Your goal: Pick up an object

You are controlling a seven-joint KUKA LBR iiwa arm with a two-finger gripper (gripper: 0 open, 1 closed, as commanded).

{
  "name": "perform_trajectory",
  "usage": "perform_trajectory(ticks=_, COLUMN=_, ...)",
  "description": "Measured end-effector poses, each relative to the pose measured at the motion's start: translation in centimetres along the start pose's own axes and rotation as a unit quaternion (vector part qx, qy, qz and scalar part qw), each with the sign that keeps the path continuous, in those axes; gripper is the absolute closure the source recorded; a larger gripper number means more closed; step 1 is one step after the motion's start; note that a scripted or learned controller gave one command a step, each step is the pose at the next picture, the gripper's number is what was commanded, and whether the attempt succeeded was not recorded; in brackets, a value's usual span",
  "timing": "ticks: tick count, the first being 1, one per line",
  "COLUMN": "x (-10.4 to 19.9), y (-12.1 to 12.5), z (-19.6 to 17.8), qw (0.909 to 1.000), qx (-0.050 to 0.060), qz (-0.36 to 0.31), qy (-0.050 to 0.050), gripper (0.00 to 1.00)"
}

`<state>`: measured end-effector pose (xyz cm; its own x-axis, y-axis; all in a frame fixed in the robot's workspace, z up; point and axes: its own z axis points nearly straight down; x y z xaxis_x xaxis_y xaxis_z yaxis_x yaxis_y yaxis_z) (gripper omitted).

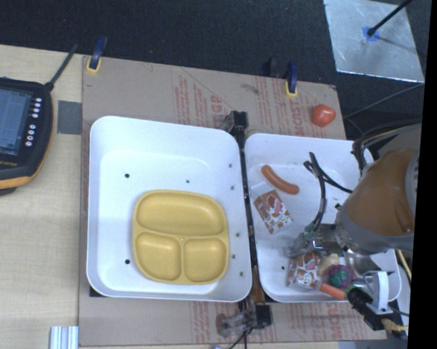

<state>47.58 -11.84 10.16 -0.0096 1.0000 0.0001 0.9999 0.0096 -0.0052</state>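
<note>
A: Report the left bin (105, 199) and its contents.

B: Shallow white bin, smooth plastic, rounded corners. It holds one yellow divided tray (180, 236), matte, with three compartments: one wide at the far side, two smaller at the near side. All three compartments are bare.

A: Right bin (280, 148)?

B: Same white moulded form, set just beside the left bin along a dark seam with clips. At its far end lies a toy sausage (280, 180), smooth, reddish-brown, set at a slant. Near it is a small printed packet (272, 212), flat, red and white. At the near end is a cluster: a second printed packet (303, 271), an orange stick-shaped piece (333, 291), and a rounded item with green and magenta patches (338, 275). These touch or overlap one another.

A: Gripper status?

B: The gripper (324, 243) sits low over that near cluster, under the grey arm (385, 196) with black cabling. Finger spacing cannot be determined, nor whether anything is held.

A: Items outside the bins?

B: A red tomato-shaped piece (323, 115) rests on the cardboard sheet (172, 92) beyond the right bin. A teach pendant (11, 135) with an orange rim lies on the wooden bench (18, 268) at the left.
</note>
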Motion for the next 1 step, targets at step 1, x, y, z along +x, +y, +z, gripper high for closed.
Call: perform_trajectory(ticks=1, x=5.27, y=4.28, z=-9.07, qw=1.0000, qx=-0.002, qz=0.002, qy=0.000, gripper=1.00)
